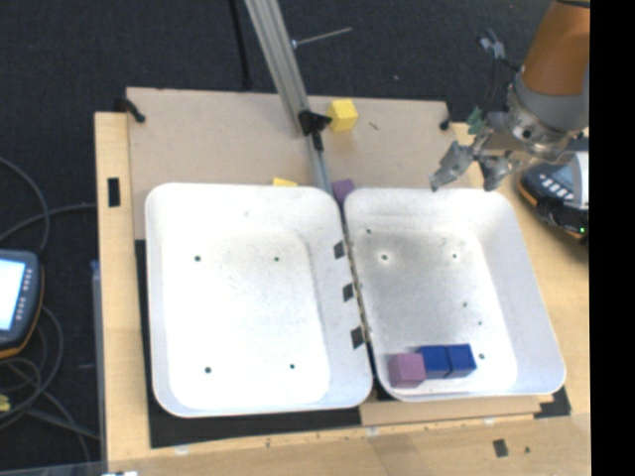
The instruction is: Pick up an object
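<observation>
From the camera view, the end effector (pixel 464 167) hangs over the far rim of the right bin (pixel 526 266), its two fingers spread apart with nothing between them, probably poised ahead of a descent. The candidates, a purple cube (pixel 406 368) touching two blue cubes (pixel 445 360), huddle against the bin's near wall, well apart from it. A yellow cube (pixel 343 114) sits on the surface (pixel 198 137) beyond both bins.

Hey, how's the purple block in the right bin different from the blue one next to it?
The purple block is light purple and looks like a single cube; the blue block is deep blue and wider, perhaps two cubes side by side. The purple block sits nearer the divider between the bins; the blue block lies farther toward the arm's side. Both rest touching along the near wall of the right bin.
</observation>
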You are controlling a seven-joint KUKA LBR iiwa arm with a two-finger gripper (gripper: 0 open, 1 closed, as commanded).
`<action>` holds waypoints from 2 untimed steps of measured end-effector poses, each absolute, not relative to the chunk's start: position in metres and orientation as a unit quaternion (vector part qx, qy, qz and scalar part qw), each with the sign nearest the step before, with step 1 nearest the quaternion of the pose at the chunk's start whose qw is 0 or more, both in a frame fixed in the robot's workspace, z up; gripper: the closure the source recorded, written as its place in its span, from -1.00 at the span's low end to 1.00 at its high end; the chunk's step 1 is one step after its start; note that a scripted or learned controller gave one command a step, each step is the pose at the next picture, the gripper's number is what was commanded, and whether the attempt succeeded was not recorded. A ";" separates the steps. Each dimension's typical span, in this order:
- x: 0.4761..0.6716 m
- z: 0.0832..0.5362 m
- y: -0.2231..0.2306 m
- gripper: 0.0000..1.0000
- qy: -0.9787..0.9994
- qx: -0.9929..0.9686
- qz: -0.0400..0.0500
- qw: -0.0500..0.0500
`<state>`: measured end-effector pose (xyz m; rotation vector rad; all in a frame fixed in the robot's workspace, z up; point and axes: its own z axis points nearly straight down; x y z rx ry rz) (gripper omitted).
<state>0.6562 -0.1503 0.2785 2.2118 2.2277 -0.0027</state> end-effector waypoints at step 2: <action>0.659 0.268 -0.160 -1.00 0.707 0.708 -0.002 0.000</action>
